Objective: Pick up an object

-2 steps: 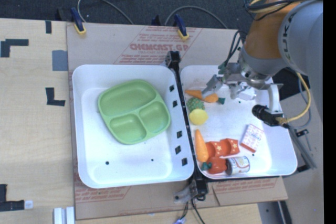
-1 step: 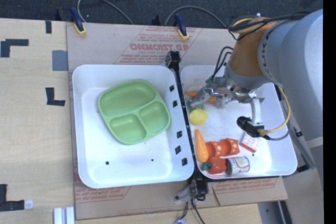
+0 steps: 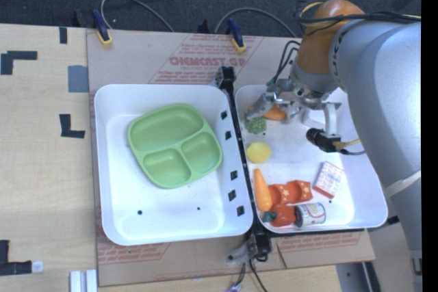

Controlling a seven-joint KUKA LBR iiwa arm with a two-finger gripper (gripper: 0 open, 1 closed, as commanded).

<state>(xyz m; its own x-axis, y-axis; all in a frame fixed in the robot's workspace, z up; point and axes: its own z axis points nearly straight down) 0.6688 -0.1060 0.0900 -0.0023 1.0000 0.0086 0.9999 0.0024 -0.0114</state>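
My gripper (image 3: 279, 108) is low over the back left part of the right bin (image 3: 363, 205), under the orange band of the wrist. A small orange piece (image 3: 276, 115) lies right beneath it, and a green broccoli-like piece (image 3: 256, 124) sits just to its left. Further forward in the same bin are a yellow lemon (image 3: 258, 152), an orange carrot (image 3: 262, 189), a red item (image 3: 291, 192), a small can (image 3: 309, 214) and a pink and white box (image 3: 329, 179). The wrist hides how the gripper meets the orange piece.
In the left bin (image 3: 113, 208) lies a green divided plate (image 3: 176, 144). A black divider (image 3: 235, 147) runs between the two bins. The grey arm covers the right bin's far right side. Cables and two blue clamps sit behind the bins.
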